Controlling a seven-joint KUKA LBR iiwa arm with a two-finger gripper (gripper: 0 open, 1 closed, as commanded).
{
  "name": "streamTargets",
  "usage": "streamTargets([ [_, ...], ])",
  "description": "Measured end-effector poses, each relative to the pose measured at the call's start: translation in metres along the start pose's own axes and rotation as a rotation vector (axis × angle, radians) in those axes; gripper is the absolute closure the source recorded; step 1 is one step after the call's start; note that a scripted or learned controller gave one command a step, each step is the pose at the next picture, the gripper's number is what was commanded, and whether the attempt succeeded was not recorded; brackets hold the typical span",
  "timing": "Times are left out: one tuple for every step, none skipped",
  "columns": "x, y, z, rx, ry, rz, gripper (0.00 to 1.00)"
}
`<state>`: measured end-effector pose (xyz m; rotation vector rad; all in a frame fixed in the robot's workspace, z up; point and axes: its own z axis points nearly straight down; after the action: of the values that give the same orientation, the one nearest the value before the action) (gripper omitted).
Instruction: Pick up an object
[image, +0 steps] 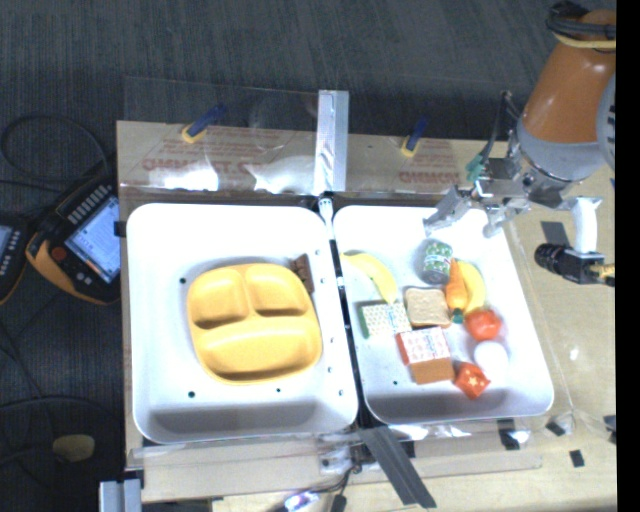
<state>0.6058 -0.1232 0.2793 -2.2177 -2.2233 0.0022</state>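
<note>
My gripper (470, 214) hangs over the far right corner of the right bin (530, 395), fingers spread open with nothing between them. Just below it stands a small grey-green can (437, 260). Near the can lie an orange carrot (457, 286) against a yellow piece (475, 284), a banana (371, 272), a bread slice (428, 306), a green checked packet (382, 319), a red-and-orange box (426, 356), a red tomato (483, 325), a white egg (490, 353) and a small red fruit (471, 379).
The left bin (150, 400) holds a yellow divided plate (254, 320) with a small brown item (301, 270) at its far right corner. A metal divider (331, 130) rises behind the bins. A handheld controller (85, 240) lies off the bench at left.
</note>
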Motion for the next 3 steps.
streamTargets([
  [-0.067, 0.049, 0.136, 0.002, -0.003, 0.073, 0.00],
  [-0.073, 0.050, 0.191, -0.008, -0.004, -0.029, 0.00],
  [-0.073, 0.051, 0.179, -0.013, -0.006, -0.030, 1.00],
])
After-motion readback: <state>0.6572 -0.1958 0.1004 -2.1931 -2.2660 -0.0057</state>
